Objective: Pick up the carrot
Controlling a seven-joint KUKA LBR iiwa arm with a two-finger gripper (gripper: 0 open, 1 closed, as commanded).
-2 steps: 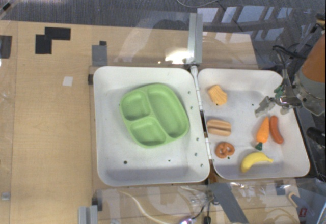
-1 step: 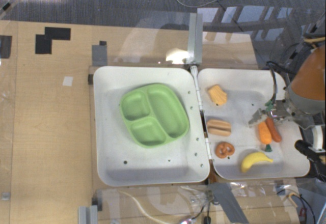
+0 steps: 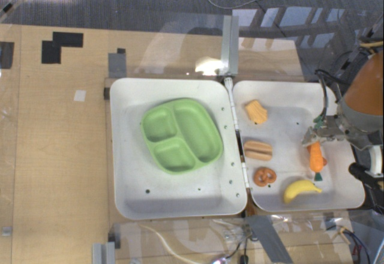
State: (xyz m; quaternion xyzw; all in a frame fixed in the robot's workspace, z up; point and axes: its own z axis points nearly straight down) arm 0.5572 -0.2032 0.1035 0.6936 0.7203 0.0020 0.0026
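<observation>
Lowest lies the banana [image 3: 302,190]; carrot [image 3: 316,158] stands lengthwise, green end toward it; hand [image 3: 321,132] grip unclear.

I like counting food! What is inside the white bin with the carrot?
The right bin holds a carrot, banana, hot dog, corn and pizza. The gripper covers the carrot's top end.

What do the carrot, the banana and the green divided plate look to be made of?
Carrot: probably moulded plastic toy, uniform orange with a smooth, slight sheen. Banana: likely the same, flat even yellow without blemishes. Green divided plate: seemingly matte plastic, single pale green with softly rounded compartment walls.
</observation>
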